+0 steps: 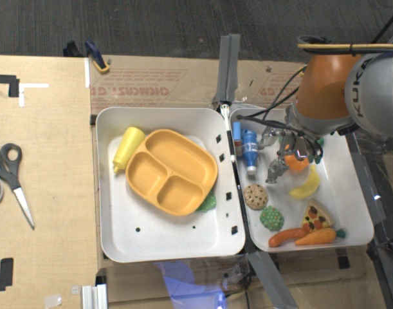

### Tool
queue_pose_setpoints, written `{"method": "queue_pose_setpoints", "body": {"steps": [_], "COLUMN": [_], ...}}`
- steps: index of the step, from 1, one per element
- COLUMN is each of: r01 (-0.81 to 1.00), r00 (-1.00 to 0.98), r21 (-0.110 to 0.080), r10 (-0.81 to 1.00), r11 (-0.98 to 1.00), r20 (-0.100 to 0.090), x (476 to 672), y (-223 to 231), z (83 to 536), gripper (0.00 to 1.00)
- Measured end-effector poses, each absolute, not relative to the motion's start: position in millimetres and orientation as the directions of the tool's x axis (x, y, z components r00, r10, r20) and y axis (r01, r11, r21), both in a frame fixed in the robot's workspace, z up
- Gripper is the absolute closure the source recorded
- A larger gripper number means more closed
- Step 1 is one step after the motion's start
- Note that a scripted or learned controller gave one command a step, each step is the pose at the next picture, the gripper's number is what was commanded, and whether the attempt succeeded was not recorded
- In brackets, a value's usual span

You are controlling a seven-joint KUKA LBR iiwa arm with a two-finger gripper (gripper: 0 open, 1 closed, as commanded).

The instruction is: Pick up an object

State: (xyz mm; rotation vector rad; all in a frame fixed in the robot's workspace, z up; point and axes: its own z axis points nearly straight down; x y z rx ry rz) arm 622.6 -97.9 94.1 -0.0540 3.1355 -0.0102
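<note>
Orange fruit [298, 163] is sitting right under your gripper [287, 165], touching its tips; whether it's gripping, I cannot tell.

The grey arm reaches in from the right, orange band above the wrist, its end effector [287, 166] pointing down and low.
</note>
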Motion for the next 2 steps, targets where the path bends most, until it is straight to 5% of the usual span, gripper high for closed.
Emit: {"method": "queue_pose_setpoints", "body": {"steps": [1, 2], "r01": [-0.037, 0.051], "r00": [-0.999, -0.999], "r21": [-0.006, -0.001], "r10": [-0.038, 0.051], "r11": [0.999, 0.999], "r20": [-0.012, -0.008], "x": [624.5, 660.4], "y": [-96.4, -105.9], "z": [105.0, 292.4], "gripper": [1.00, 1.00]}}
